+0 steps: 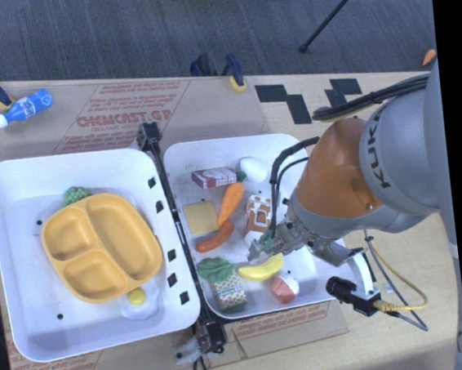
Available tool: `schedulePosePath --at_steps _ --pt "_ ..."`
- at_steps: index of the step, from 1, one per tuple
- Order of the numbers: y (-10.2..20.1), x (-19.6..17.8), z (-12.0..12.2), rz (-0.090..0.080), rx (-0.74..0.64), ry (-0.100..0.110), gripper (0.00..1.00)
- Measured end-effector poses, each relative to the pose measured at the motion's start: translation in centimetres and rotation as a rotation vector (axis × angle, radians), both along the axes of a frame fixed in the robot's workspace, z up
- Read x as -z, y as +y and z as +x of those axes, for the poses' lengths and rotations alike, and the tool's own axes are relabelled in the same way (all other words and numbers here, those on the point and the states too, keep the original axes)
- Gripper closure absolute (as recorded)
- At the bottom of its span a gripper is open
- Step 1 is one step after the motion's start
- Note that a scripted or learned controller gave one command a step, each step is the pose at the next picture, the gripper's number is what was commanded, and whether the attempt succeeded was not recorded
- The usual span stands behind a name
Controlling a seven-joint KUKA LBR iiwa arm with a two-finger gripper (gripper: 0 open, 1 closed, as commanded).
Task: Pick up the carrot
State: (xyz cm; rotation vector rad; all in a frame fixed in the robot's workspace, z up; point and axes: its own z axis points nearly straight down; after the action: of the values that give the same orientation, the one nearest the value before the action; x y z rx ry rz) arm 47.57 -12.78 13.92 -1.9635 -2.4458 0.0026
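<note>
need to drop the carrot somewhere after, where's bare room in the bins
Left bin: bare floor along its left wall beside the yellow tray, and above the tray. Its bottom edge holds a fried egg. Right bin is crowded: carrot, sausage, banana and others packed close.

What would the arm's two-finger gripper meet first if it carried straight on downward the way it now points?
Probably the yellow banana in the right white bin. The gripper sits directly above it, well short of the orange carrot. Depth is hard to judge from above.

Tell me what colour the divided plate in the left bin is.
The divided plate is yellow-orange, seen clearly in the camera view.
</note>
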Motion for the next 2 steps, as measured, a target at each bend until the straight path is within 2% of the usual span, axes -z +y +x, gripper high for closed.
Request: schedulePosePath --at_steps 1,2 --pt "-5.9 -10.6 0.1 -0.003 -0.169 -0.005 1.0" --pt "-8.4 -18.6 0.1 -0.003 -0.36 -0.005 1.0"
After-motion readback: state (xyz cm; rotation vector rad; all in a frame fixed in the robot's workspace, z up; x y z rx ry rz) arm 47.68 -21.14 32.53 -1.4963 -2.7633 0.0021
